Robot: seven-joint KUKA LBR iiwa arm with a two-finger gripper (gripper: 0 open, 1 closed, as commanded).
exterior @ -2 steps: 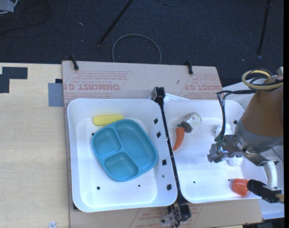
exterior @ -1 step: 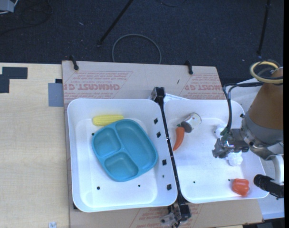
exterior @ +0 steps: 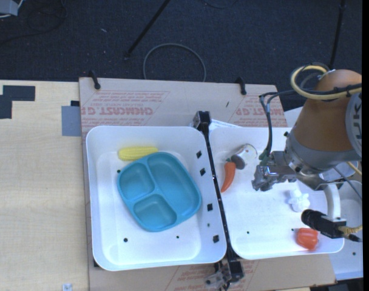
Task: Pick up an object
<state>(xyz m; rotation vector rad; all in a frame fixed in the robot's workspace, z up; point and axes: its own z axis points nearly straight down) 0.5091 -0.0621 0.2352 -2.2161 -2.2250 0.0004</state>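
Observation:
My gripper (exterior: 264,179) hangs over the middle of the right bin (exterior: 257,241), under the grey and orange arm that comes in from the right. An orange carrot with a dark top (exterior: 229,174) lies near the bin's left wall, a short way left of the gripper and apart from it. At the bin's near right corner sits a red-orange round thing (exterior: 306,239). A small white lumpy thing (exterior: 297,200) lies just right of the gripper, partly under the arm.
The left bin (exterior: 105,235) holds a blue divided plate (exterior: 158,190) and a yellow corn cob (exterior: 138,153) behind it. A black divider (exterior: 211,187) separates the two bins. A pale, glassy thing (exterior: 246,153) lies behind the carrot.

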